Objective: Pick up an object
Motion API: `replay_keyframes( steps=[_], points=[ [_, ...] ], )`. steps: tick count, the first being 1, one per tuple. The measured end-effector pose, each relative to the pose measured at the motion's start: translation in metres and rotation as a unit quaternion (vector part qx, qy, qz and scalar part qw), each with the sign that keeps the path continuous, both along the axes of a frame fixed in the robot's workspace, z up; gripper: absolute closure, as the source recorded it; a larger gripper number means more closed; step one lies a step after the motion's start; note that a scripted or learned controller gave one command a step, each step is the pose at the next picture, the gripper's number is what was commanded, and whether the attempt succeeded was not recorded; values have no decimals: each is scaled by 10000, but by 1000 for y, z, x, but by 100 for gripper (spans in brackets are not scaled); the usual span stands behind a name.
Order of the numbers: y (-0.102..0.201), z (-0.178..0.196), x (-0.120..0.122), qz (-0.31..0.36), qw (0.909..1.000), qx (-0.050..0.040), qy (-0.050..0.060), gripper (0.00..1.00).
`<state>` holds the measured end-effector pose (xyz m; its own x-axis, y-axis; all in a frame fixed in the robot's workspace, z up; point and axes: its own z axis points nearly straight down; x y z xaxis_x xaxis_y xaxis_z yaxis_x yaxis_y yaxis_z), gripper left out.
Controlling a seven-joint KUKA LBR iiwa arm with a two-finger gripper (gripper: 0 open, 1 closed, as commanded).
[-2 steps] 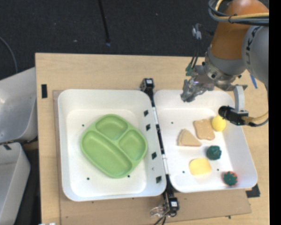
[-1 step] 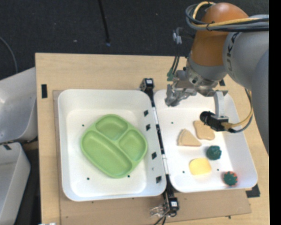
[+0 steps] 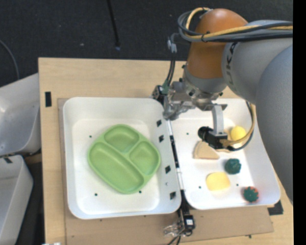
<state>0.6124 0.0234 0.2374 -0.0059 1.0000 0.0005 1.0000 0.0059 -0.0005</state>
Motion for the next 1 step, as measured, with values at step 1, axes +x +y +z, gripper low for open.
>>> replay_keyframes(
  steps=[1],
  points=[
    [54,11,-3,6,10000,3,-10,100]
  ],
)
